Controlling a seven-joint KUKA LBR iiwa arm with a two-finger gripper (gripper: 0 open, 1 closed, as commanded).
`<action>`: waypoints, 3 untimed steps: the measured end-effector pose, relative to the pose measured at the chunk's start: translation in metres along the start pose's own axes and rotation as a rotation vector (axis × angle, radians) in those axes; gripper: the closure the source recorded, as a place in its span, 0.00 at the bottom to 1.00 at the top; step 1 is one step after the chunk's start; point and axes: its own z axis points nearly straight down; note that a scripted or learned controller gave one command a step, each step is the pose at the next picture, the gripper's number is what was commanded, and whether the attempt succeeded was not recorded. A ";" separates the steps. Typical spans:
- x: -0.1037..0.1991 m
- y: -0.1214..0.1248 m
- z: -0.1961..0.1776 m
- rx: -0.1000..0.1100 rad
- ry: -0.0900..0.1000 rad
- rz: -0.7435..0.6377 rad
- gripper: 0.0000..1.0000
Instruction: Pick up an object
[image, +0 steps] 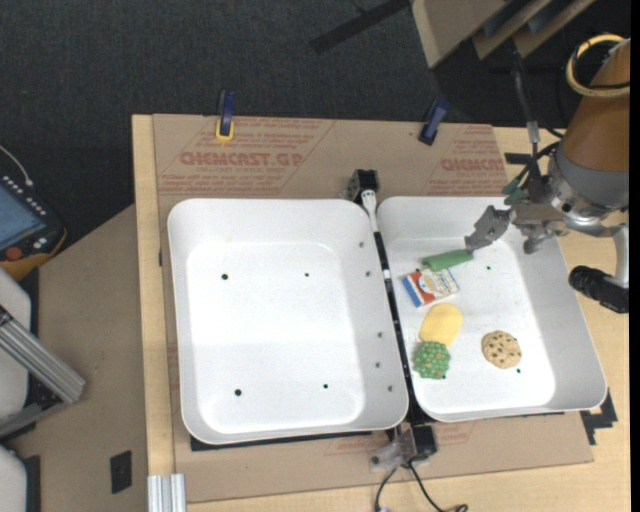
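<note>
The right bin (560, 330) holds several small objects. A green flat piece (447, 259) lies near its upper middle, and a white packet with red and blue print (431, 285) sits just below that. Further down are a yellow lump (441, 323), a green knobbly piece (432, 359) and a round cookie (501, 349). My gripper (510, 232) hangs over the bin's upper right part, open, with nothing between its fingers. Its left finger (486, 227) points down toward the green flat piece, just right of it.
The left bin (190, 300) lies beside the right one, with a black divider strip (382, 270) between them. Both rest on a cardboard sheet (300, 150) held by two clamps at the back. The grey arm (595, 150) comes in from the upper right.
</note>
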 end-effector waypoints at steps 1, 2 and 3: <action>0.062 -0.058 -0.075 -0.006 0.001 -0.006 0.00; 0.023 -0.103 -0.125 -0.007 -0.003 0.005 0.00; 0.026 -0.101 -0.132 -0.006 -0.003 0.000 1.00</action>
